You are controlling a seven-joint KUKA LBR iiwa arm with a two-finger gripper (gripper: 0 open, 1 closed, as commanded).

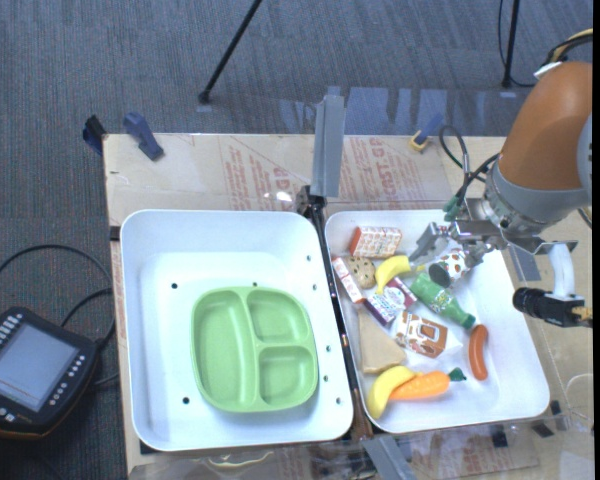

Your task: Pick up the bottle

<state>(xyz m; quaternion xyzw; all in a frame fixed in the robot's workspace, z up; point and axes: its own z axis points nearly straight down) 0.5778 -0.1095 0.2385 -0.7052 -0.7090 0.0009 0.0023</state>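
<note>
Two white bins are seen side by side on the bench; the left bin fills the lower left of the frame and holds a green divided tray, while the right bin occupies the lower right and carries a scatter of small items. The arm is seen entering from the upper right, its orange band above the wrist. The gripper is positioned over the upper middle part of the right bin, with its fingers spread apart and nothing held between them. The bottle, green with a darker cap end, lies on its side just below the gripper and slightly to its left. Its long axis is judged to run diagonally, from upper left to lower right. A banana lies close beside its upper-left end, and a sausage lies near its lower-right end. A short descent toward the lower frame is judged necessary, with the fingers set across the diagonal axis.
</note>
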